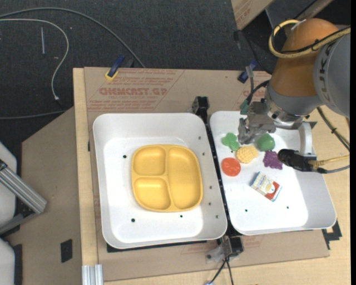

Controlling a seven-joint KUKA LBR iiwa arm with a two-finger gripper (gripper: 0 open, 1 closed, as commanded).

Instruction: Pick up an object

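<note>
Dark carpeted floor point(167, 33) surrounds a table point(83, 183) topped with printed brown cardboard point(139, 92), a thin white cable point(58, 67) looping on the carpet, a cardboard box corner point(250, 11) at top, and an aluminium rail point(19, 186) at the left edge.

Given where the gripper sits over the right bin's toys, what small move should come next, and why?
Probably a short descent straight down. The gripper hangs just above the yellow corn toy, between the green leafy toy and the green round toy, and nothing is seen held, so the corn is the nearest target.
</note>
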